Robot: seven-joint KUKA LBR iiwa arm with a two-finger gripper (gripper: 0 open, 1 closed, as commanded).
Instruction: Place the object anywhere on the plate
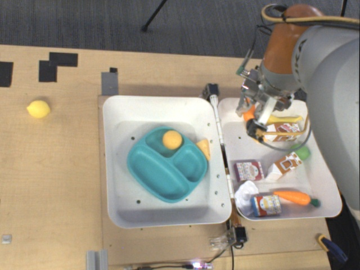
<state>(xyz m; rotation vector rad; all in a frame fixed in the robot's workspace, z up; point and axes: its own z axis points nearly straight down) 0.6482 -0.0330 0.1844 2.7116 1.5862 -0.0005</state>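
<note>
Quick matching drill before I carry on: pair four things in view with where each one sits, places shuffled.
Things:
1. teal plate
2. orange ball
3. toy carrot
4. lemon

Places:
A. bare bench, left of both bins
B. right bin, near its front edge
C. left bin
D. in the plate's upper compartment

Pairs: 1-C, 2-D, 3-B, 4-A
</note>
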